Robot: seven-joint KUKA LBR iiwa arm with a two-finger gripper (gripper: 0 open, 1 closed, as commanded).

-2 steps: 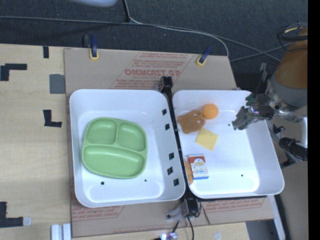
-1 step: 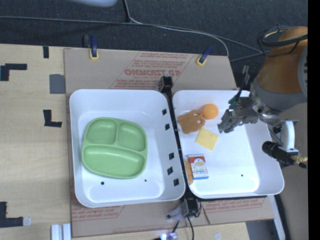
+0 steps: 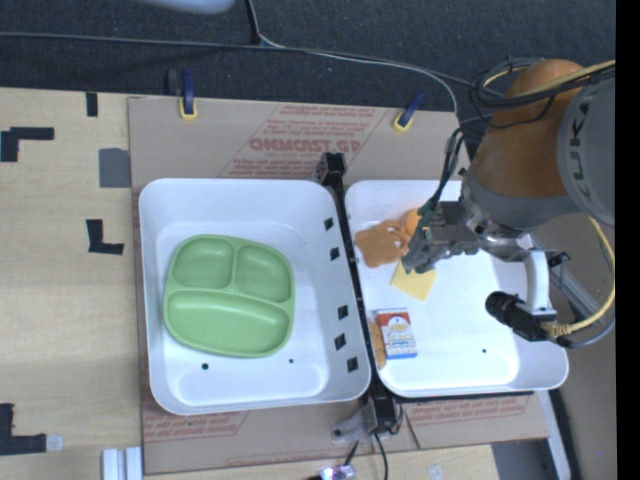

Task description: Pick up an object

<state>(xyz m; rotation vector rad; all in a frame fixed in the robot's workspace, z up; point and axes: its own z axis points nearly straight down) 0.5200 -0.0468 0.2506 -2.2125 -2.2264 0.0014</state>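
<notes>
The gripper (image 3: 428,250) hangs low in the right bin (image 3: 520,368), over a yellow wedge (image 3: 415,282); its opening cannot be told. The wedge looks light and soft, best pinched across its flat sides.

Quick count: two white bins, the left bin (image 3: 160,208) and the right bin (image 3: 540,373). One green divided plate (image 3: 229,296), one small carton (image 3: 397,334), one yellow piece (image 3: 416,282), one orange piece (image 3: 378,242).
</notes>
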